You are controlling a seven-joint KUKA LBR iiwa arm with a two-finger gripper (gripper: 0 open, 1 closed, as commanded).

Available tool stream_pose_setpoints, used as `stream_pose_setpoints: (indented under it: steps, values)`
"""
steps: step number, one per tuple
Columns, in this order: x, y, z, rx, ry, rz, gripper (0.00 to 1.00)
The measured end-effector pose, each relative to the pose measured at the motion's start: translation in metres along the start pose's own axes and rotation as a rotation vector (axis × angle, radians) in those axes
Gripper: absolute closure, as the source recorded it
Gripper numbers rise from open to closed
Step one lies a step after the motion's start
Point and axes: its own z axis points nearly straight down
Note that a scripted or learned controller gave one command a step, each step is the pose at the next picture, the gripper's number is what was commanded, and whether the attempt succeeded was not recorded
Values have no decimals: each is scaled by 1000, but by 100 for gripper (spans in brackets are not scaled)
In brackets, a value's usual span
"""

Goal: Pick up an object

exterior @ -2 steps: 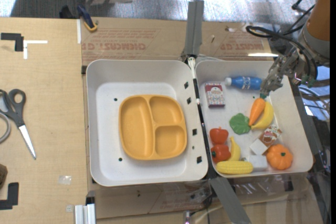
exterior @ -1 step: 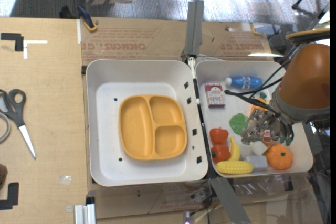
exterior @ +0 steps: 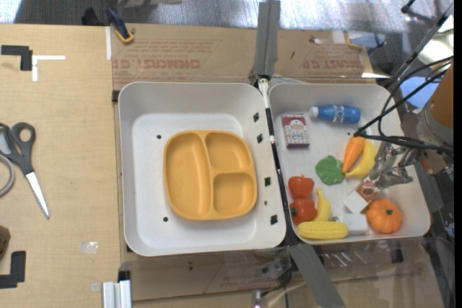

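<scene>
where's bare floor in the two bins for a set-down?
Left bin: bare strip all round the yellow divided plate. Right bin: bare near the card box, below the blue bottle. Crowded lower right: carrot, pumpkin, corn, gripper.

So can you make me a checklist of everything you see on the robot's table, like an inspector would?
Surface: tan bench bearing two white bins, left bin and right bin, side by side.
Job's things: right bin holds a blue bottle, small red box, carrot, banana, green leaf, two red peppers, corn cob, small pumpkin.
Clutter: yellow divided plate in the left bin; scissors on the bench.
Gripper: gripper low at the right bin's right side, by the banana; grasp unclear.
Cables: black cables at right.
Surroundings: cardboard behind the bins.
</scene>
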Motion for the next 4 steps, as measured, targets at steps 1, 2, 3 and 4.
stream_pose_setpoints:
  steps: [1,2,3,4]
  values:
    - [-31,55,73,-2,1,125,100]
    - [-56,8,15,0,-2,-279,100]
    - [-28,75,73,-2,1,-180,100]
    - [-14,-4,-1,-1,-1,-468,100]
